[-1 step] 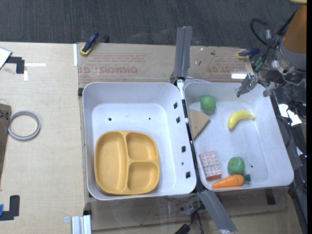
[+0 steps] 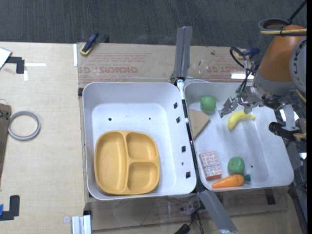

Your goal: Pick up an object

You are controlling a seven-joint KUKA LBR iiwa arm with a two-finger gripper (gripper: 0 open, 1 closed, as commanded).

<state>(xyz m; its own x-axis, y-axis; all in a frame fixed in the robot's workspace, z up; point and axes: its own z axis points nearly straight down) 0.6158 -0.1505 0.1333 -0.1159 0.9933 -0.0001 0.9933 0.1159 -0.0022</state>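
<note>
The gripper hangs low in the far half of the right bin, its metal fingers spread with nothing between them; the banana lies just beside and below the fingertips, so this looks like a reach lined up on it, though touch is hard to judge from above. That bin also holds a green ball, a tan wedge against the near wall, a small carton, a green apple and a carrot; the left bin holds a yellow divided plate
</note>
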